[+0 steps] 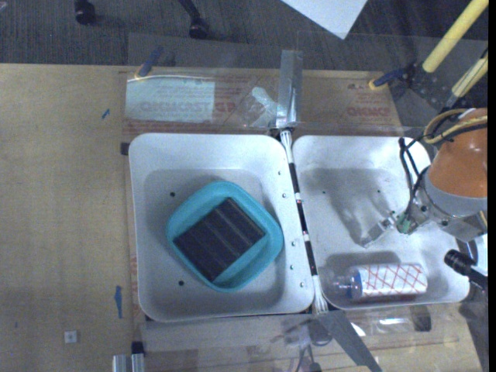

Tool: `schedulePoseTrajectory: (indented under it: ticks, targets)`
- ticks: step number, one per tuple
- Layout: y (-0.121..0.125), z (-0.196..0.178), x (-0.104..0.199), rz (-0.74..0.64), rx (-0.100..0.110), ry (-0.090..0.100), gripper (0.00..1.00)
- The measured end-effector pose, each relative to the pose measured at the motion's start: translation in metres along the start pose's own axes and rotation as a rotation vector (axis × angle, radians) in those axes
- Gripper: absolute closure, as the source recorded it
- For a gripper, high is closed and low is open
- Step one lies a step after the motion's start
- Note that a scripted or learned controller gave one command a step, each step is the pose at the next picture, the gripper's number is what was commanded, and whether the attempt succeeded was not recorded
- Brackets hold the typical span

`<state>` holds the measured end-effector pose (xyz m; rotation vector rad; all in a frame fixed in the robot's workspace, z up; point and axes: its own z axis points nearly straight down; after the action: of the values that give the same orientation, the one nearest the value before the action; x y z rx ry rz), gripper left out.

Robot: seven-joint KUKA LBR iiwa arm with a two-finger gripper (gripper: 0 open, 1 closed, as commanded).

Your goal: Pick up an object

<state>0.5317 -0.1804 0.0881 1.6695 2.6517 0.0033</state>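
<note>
Pincer [370,235] low in right bin [341,157], finger gap unclear, nothing gripped. Should shift over patterned tube [387,280], straddle its narrow width, then squeeze.

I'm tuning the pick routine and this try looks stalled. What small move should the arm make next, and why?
Probably shift the gripper toward the near edge of the right bin and lower it over the tube. The gripper sits above bare bin floor, apart from the tube, which lies on its side along the near wall and is the closest object.
</note>
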Motion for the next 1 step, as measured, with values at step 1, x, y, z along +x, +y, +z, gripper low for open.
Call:
schedulePoseTrajectory:
  ticks: [1]
  targets:
    - [0.0963,0.0007,0.0073,-0.132,-0.001,0.002,0.00]
